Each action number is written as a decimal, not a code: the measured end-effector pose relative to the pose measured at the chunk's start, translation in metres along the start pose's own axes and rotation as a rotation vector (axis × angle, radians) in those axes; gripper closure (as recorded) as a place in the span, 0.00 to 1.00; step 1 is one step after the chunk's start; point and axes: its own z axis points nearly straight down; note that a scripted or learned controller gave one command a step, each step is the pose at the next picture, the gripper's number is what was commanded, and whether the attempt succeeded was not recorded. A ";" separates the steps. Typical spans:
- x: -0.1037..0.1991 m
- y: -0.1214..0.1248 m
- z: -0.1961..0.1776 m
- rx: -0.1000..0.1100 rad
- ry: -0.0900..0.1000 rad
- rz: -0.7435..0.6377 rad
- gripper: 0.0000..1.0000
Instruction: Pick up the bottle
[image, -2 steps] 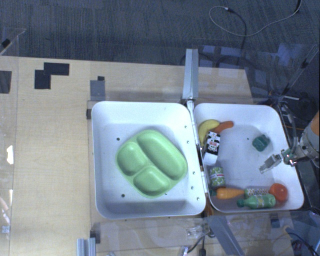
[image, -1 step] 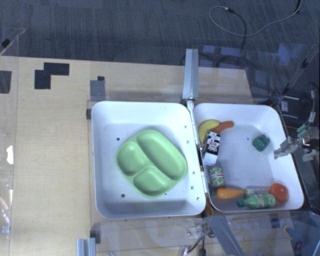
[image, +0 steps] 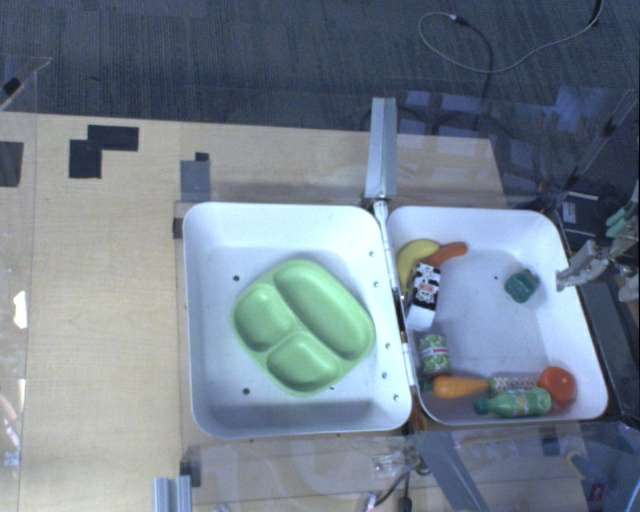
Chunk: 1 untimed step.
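A green bottle (image: 517, 403) with a pale label lies on its side along the front wall of the right bin (image: 500, 222). A white bottle-shaped carton (image: 425, 290) with black patches lies near that bin's left wall, below a banana (image: 412, 255). My gripper (image: 598, 260) sits at the right bin's right rim, at the edge of the camera view, well up and right of the green bottle and apart from it. A teal block (image: 520, 286) is the object nearest to it. Nothing shows in the gripper.
The right bin also holds a green can (image: 434, 353), a carrot (image: 458, 385), an orange-red piece (image: 449, 252), a red fruit (image: 558, 382) and a small packet (image: 513, 382) crowding the green bottle. A green divided plate (image: 303, 324) lies in the left bin (image: 200, 330).
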 end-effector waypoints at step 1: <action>0.038 0.043 0.192 0.005 0.003 -0.244 0.00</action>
